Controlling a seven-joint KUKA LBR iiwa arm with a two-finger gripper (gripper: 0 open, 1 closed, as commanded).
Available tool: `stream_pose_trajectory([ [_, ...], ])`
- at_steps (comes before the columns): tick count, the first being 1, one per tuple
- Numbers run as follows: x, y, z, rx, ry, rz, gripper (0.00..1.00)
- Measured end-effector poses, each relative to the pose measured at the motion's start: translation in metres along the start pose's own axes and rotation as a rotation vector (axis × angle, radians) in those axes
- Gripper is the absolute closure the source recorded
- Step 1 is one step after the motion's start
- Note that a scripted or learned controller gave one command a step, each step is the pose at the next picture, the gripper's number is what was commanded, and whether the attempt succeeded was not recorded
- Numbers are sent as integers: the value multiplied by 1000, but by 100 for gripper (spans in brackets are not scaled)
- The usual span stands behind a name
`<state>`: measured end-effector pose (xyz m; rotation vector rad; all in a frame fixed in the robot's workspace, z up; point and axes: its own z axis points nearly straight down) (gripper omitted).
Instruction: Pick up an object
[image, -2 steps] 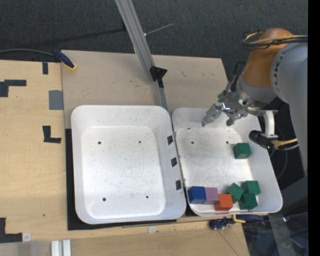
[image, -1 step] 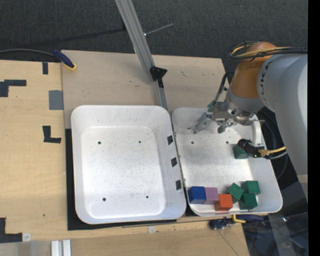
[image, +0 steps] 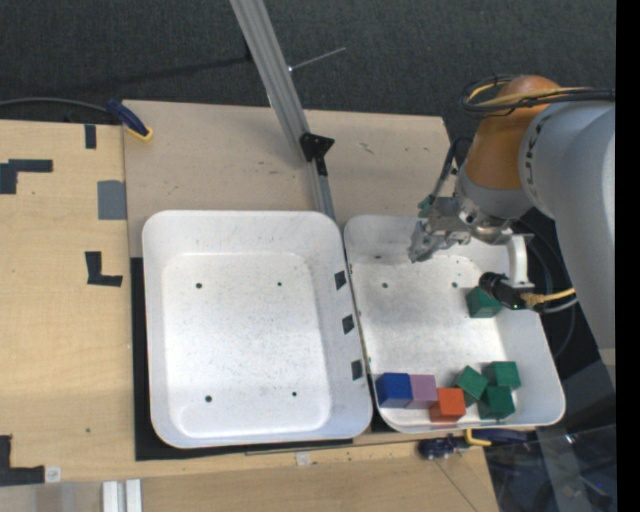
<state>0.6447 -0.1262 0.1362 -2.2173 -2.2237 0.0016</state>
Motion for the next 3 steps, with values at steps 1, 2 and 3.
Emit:
stream_pose_trajectory([
  [1,7,-5,-59,-6,0,1,100],
  [2,17,-6,-115,-7,-1,0,100],
  [3,18,-5,-157,-6,-1,1,100],
])
